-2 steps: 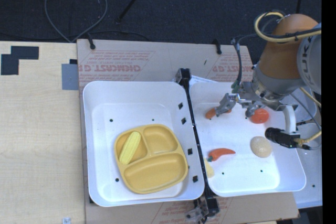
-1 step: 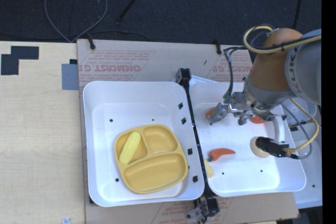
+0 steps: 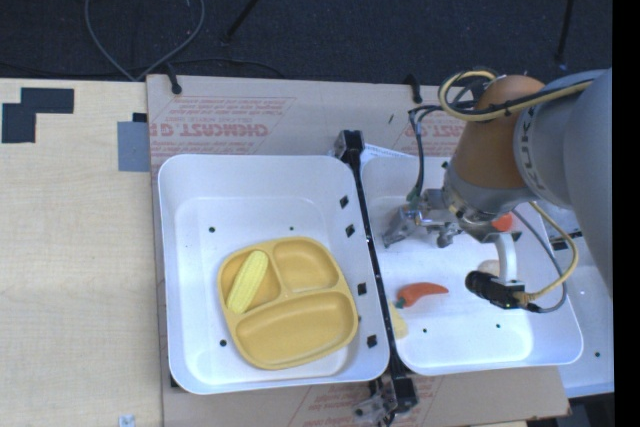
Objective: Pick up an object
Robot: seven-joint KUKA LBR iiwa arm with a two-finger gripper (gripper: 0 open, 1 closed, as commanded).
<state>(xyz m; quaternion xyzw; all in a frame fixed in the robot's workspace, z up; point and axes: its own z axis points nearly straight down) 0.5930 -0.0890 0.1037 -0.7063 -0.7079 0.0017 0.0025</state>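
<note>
An orange-red pepper-shaped toy (image 3: 422, 293) lies on the floor of the right bin (image 3: 470, 350), near its middle. A small yellow piece (image 3: 399, 323) rests against the divider at that bin's lower left. A yellow corn cob (image 3: 247, 279) sits in the upper-left compartment of a yellow divided plate (image 3: 295, 325) in the left bin (image 3: 190, 215). My gripper (image 3: 415, 227) hangs low over the right bin's upper left part, above and slightly left of the pepper toy, apart from it. Nothing shows in its grasp.
The grey arm with its orange band (image 3: 497, 135) covers the right bin's upper right. A black part with cables (image 3: 497, 290) hangs beside the pepper toy on its right. A black divider rail (image 3: 362, 245) runs between the bins.
</note>
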